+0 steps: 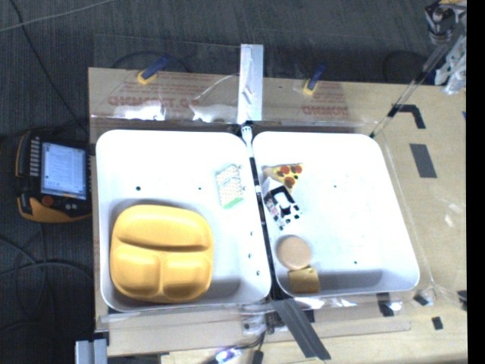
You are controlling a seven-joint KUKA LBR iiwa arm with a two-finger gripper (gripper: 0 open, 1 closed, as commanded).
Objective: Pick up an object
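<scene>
Nearest, tan block (304, 280) and round brown disc (294, 251) crowd right bin (379, 203) front-left corner, touching. Big yellow moulded piece (161, 249) fills left bin (136, 158) front. Further back: black-white item (282, 205), red-yellow piece (286, 174), all hugging divider. Small green-white packet (229, 186) alone. Gripper state: cannot tell. Risk: wall blocks fingers; clustered items jostle, slip.
</scene>
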